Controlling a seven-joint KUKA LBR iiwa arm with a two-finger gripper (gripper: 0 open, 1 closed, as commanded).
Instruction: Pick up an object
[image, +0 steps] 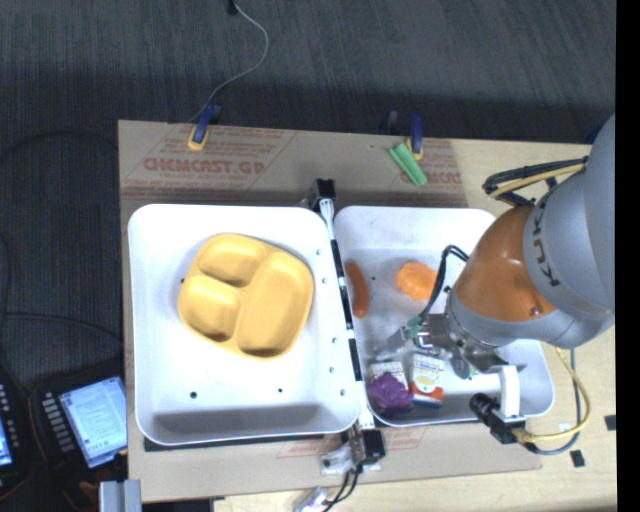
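Your gripper (432, 340) is low in the right bin (470, 225), just above a small carton (427, 375); its grip state you cannot tell. A purple object (389, 390) lies beside the carton.

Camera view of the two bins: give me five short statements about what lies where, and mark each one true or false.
1. The big yellow tray lies in the left bin. True.
2. The purple object lies in the left bin. False: it is in the right bin, near that bin's front edge.
3. The gripper is over the right bin. True.
4. The green clip sits inside the right bin. False: it lies on the brown board behind the bins.
5. The long orange piece lies beside the wall between the two bins. True.
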